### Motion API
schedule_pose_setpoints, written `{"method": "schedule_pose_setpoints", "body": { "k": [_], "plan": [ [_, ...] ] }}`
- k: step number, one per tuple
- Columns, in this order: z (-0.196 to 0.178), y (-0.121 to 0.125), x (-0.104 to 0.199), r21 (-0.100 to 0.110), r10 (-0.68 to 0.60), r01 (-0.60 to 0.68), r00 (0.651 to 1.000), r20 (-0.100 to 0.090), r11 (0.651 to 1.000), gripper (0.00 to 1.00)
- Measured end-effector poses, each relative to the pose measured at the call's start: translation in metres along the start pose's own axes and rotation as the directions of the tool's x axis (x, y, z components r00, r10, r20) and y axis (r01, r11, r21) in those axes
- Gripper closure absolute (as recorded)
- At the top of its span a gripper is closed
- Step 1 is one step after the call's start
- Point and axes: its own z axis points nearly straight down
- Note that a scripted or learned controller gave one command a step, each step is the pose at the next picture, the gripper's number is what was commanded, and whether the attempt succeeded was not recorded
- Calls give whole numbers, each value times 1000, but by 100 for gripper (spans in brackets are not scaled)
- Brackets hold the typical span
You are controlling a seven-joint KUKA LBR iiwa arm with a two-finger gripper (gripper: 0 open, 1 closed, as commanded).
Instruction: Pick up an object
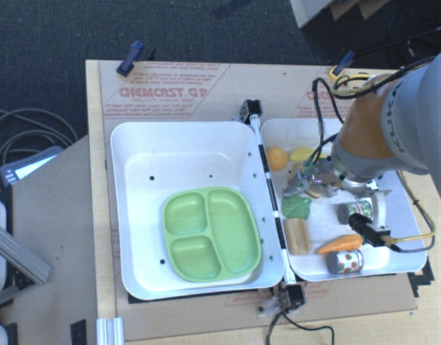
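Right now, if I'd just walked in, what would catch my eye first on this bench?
Probably the green divided tray, lying alone in the left bin. Next, the grey arm with its orange band, reaching in from the right over the right bin, where small things crowd together: an orange ball, a carrot, a green lump.

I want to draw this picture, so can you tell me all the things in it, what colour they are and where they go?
bins: two, white, side by side on the bench
divided plate: one, light green, in the left bin
orange ball: one, orange, right bin, far corner by the divider
yellow item: one, yellow, beside the orange ball
green item: one, green, right bin, by the divider
tan block: one, tan, just nearer than the green item
carrot: one, orange, right bin, near side
can: one, silver with red, near edge of the right bin
arm: one, grey with orange band, over the right bin
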Motion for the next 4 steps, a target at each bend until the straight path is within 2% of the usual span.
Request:
{"method": "schedule_pose_setpoints", "body": {
  "k": [1,2,3,4],
  "plan": [
    [0,-19,2,3,1,-1,1000,-2,1000,0],
    [0,22,-12,0,-1,1,1000,0,1000,0],
    [0,37,-32,-1,0,0,1000,1,1000,0],
    [-11,38,-31,-4,-1,1,1000,2,1000,100]
  ]
}}
